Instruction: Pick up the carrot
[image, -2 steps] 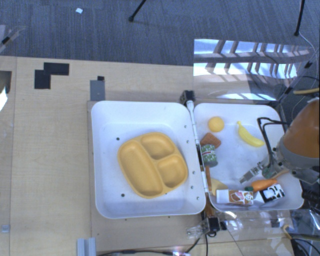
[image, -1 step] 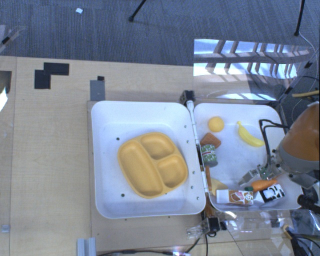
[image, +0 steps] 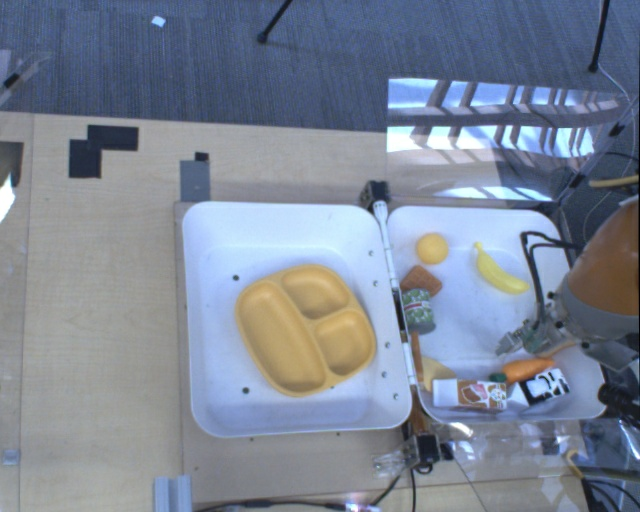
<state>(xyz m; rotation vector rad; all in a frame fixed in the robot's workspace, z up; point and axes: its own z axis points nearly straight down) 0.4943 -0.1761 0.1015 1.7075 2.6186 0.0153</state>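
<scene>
The wooden counter (image: 100, 330) carries two shallow white bins side by side, and the grey arm (image: 610, 270) with its orange band reaches in over the far edge of the right bin (image: 460, 225). Well off to the claw's left sits the left bin (image: 215, 300), and in it a yellow divided plate (image: 300, 325) with three compartments, lying flat.

The claw (image: 522, 340) hangs low over the right bin, near its front right part. From here its metal fingertips look tangled with cabling and I cannot tell whether they stand apart or together; nothing is clearly held between them.

The carrot (image: 528, 368) lies just below the claw, toward the bin's front edge, orange, on its side, with a bit of green at its left end. It is very close to the claw, but whether they touch I cannot tell. Right beside the carrot, further toward the front, rests a flat packet (image: 500, 392) with a black-and-white label at its right end.

Up and slightly left of the claw lies a yellow banana (image: 498, 272). Further left of that is a small round orange-yellow fruit (image: 432, 248). Left of the claw, against the divider between the bins, there is a brownish piece (image: 421, 281) and just under it a small can (image: 418, 312) lying tipped.
</scene>
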